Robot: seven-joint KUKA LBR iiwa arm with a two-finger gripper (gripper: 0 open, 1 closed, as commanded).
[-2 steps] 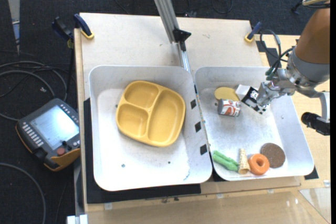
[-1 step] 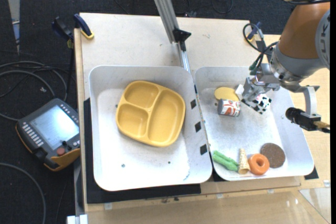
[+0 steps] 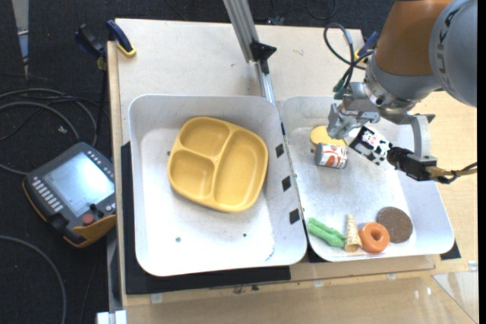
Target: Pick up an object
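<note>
Right bin (image 3: 425,197): can (image 3: 332,155) just below tool (image 3: 339,127)

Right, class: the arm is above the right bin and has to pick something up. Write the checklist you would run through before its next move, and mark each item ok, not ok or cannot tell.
1. Gripper is over the right bin: ok.
2. A target lies close: the can is on its side just below the gripper: ok.
3. Can is free of neighbours: a yellow piece touches or sits right behind it: not ok.
4. Jaws open enough for the can: cannot tell.
5. Nothing held yet: cannot tell.
6. Other picks are spaced apart: green piece, cone, donut and brown disc crowd the near edge: not ok.
</note>
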